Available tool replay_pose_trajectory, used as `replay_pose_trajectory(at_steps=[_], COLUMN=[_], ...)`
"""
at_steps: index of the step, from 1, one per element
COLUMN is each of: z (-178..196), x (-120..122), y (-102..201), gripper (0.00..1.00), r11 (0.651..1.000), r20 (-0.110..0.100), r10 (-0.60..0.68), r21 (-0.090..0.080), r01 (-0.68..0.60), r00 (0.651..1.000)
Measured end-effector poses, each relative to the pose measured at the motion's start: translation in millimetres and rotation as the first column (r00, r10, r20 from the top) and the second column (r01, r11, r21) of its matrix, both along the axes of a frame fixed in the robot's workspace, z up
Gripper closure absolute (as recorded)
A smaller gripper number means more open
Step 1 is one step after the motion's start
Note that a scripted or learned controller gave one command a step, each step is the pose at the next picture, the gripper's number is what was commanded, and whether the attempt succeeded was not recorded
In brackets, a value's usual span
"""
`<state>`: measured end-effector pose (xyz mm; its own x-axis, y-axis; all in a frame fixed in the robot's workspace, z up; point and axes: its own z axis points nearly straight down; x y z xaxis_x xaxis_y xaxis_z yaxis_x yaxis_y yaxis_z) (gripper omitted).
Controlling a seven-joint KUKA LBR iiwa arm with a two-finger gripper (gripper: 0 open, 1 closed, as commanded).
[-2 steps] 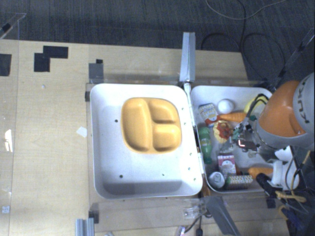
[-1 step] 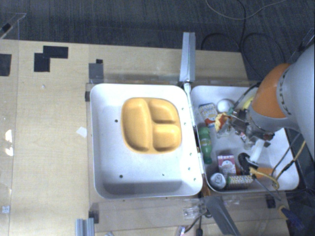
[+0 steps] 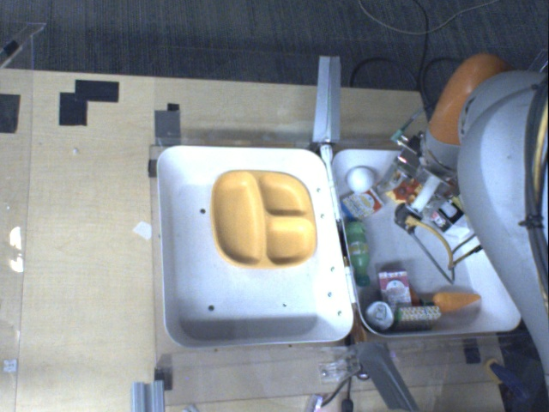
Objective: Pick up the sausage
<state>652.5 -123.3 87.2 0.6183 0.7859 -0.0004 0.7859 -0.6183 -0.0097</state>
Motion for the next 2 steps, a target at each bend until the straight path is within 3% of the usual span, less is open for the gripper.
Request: replay_pose_trajectory(at_steps=[1,2], z=[1,1], x=[-13,15], y=[-10,-16], gripper=[0.00,0.00], r11=[0.983,0.992], r20=[0.014,-0.011], r10=[0.181,-0.127], r21=[-0.004,0.003], r01=[-0.181,0.127], r00=[0.983,0.992])
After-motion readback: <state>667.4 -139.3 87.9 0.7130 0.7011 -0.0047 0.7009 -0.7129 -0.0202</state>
